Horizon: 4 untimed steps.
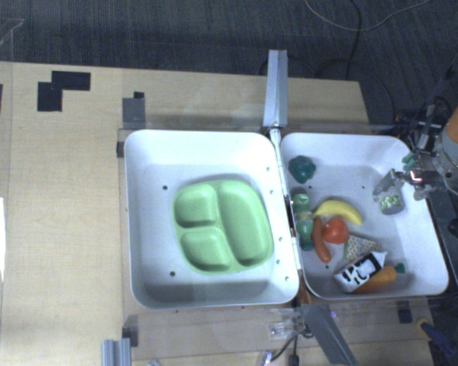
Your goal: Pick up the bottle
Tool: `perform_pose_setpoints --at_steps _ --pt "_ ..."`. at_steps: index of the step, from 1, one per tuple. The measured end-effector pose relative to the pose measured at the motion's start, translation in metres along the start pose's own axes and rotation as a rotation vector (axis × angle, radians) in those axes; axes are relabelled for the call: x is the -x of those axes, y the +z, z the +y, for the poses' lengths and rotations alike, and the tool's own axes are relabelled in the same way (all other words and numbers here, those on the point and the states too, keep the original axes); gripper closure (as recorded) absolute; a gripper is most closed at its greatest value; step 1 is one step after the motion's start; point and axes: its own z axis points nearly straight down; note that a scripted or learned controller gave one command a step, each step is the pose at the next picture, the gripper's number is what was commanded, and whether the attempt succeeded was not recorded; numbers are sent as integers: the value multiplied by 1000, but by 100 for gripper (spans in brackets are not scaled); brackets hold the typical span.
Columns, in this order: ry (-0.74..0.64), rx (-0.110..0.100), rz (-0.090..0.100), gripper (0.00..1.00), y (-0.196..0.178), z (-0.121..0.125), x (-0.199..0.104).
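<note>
The wooden bench (61, 204) carries two white bins, and everything here is placed from the banana (340, 210). The left bin (145, 280) sits well to the banana's left and holds a green divided tray (221, 224) near its middle. The banana lies in the right bin (435, 277), in its left half. The grey arm (454, 155) with its orange band enters far to the banana's right. Its gripper (393, 189) is low over the bin floor, to the right of the banana and slightly above it in the view. Whether it is wide or narrow cannot be told. A small pale green thing (390, 202) shows at its tip, too blurred to name. A black-and-white box (359, 270) lies below the banana, with a carrot (382, 278) touching its lower right side. A patterned flat piece (360, 246) lies between the box and the banana. A teal lump (302, 168) sits up and to the left of the banana. A red tomato (336, 231) is just below the banana, beside an orange-red stick (320, 246). What appears to be the bottle (301, 213), green and small, lies just left of the banana against the bin's left wall, well apart from the gripper.
</note>
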Motion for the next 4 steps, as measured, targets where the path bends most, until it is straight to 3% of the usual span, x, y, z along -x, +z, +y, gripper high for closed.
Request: perform_pose_setpoints --at_steps 1,2,3,4 --pt "-278 8 -2 0 99 -36 -47" --pt "-215 3 -2 0 -3 21 -2" --pt "-291 11 -3 0 99 24 -83" --pt "-188 10 -2 0 98 -65 -85"
